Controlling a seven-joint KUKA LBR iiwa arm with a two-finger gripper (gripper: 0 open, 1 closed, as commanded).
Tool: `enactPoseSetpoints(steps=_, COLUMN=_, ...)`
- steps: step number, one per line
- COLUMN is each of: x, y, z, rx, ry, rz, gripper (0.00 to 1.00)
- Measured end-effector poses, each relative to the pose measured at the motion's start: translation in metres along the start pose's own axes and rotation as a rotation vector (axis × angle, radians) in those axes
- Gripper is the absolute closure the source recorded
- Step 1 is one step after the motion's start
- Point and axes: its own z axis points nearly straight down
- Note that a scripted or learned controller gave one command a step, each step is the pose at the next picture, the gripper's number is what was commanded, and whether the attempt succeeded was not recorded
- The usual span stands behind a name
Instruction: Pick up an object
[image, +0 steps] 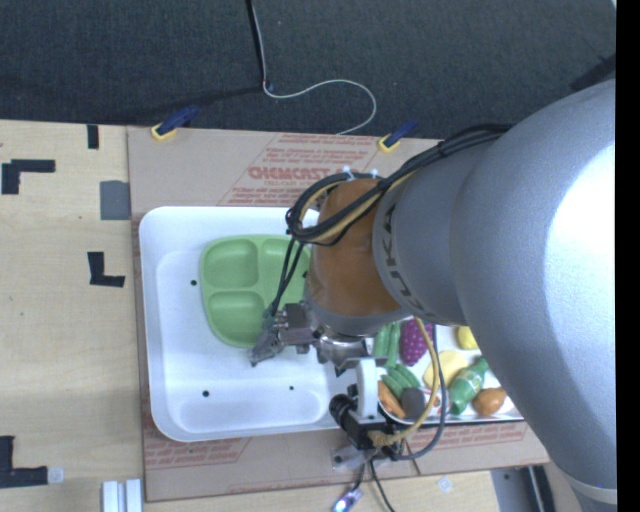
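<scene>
The arm (520, 260) fills the right, nearest the camera, its pincer (268, 345) low at the edge of the green tray (235, 285) in the left bin (175, 400) — seemingly seeking that rim. Spread or pressed together, I cannot tell. Toy food (465, 385) fills the right bin.

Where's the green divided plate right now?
The green divided plate lies in the left white bin, toward its far side, with the claw at its near right edge.
</scene>
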Motion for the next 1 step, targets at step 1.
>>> enactPoseSetpoints(steps=1, x=0.0455, y=0.0095, z=-0.1740, rx=-0.033, ry=0.012, rz=-0.007, gripper=0.00)
